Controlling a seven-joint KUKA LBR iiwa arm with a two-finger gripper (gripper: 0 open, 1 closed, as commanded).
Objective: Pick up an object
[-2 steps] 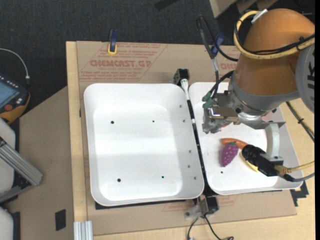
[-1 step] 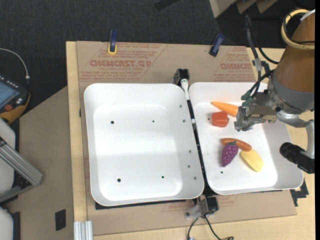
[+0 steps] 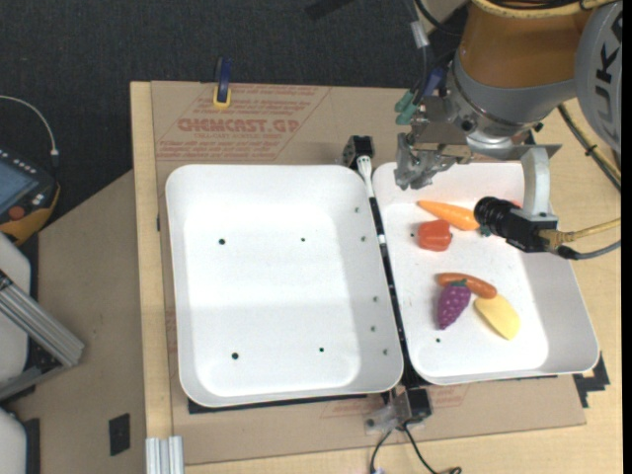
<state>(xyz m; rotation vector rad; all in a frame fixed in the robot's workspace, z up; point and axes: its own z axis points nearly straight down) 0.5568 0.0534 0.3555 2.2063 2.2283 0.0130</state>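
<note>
White left bin (image 3: 267, 275) aside, I hang my claw (image 3: 415, 174), fingers indeterminate, over the right bin's (image 3: 563, 334) far corner, approach step, so next I must descend onto the orange carrot (image 3: 446, 212) just beside.

Two shallow white bins sit side by side on a brown cardboard sheet (image 3: 247, 117) printed with red lettering. The left bin (image 3: 276, 284) has four small dark dots on its floor. A blue and yellow clamp (image 3: 223, 85) grips the cardboard's far edge. A dark carpet (image 3: 148, 18) lies beyond.
</note>
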